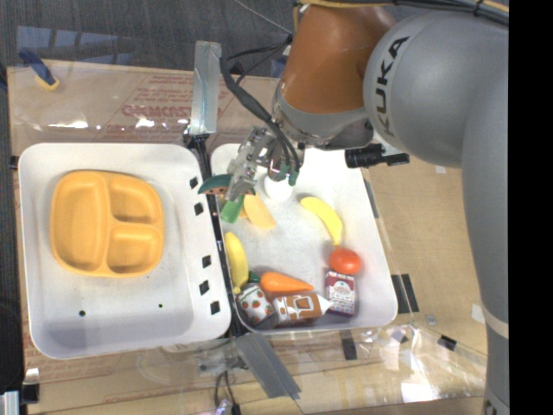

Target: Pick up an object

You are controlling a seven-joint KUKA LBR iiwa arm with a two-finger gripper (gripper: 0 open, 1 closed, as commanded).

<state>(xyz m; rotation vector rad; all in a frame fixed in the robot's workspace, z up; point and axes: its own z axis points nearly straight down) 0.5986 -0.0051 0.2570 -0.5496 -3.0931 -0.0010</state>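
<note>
Left bin [34,232]: your yellow tray [106,223];
Right bin [378,258]: banana [323,218], tomato [345,260], carrot [285,283];
Gripper [244,178]: above the banana, fingers' state you cannot tell

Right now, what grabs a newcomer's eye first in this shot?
The big grey arm with its orange band, reaching in from the right, its hand low over the right bin's far left corner. Next, the orange divided tray lying alone in the left bin. Then the toy food crowding the right bin: bananas, a carrot, a tomato.
</note>
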